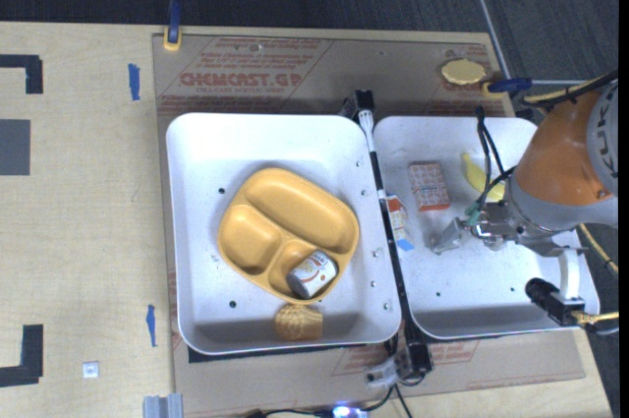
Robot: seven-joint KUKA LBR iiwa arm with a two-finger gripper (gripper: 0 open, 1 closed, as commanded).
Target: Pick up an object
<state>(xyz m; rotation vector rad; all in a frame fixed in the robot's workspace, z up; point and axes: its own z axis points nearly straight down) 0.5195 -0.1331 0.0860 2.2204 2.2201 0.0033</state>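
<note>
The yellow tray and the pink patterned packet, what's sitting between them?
In the camera view, the bins' adjoining walls and a small white tube lie between the yellow tray and the pink patterned packet.

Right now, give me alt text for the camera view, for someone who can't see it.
A grey and orange robot arm reaches into the right bin beside a small patterned packet. The left bin holds a yellow divided tray with a small can in it.

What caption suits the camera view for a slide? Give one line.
Grey arm's pincer low in the right white bin near a small patterned packet; the left white bin holds a yellow divided plastic tray.
</note>
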